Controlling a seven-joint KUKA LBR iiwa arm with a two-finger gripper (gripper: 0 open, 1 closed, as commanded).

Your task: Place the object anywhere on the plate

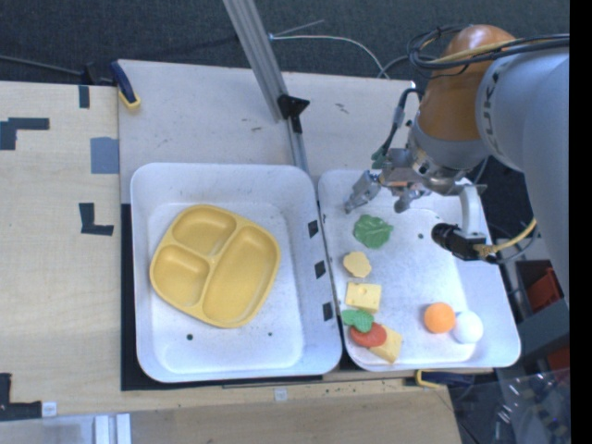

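Note:
A yellow plate (215, 264) with three compartments lies in the left bin (148, 192). My gripper (382, 198) hangs over the back of the right bin (481, 285), its two fingers apart with nothing between them. Just below it lies a green leafy piece (372, 231). Further down sit a round tan piece (357, 265), a yellow cheese block (363, 296), a red and green piece (363, 328) on a yellow wedge (389, 345), an orange ball (439, 317) and a white ball (468, 327).
A slanted metal pole (259, 49) runs down to the wall between the bins. Cables (481, 240) trail from the wrist along the right bin's right side. A blue and yellow clamp (125, 86) sits at the bench's back left.

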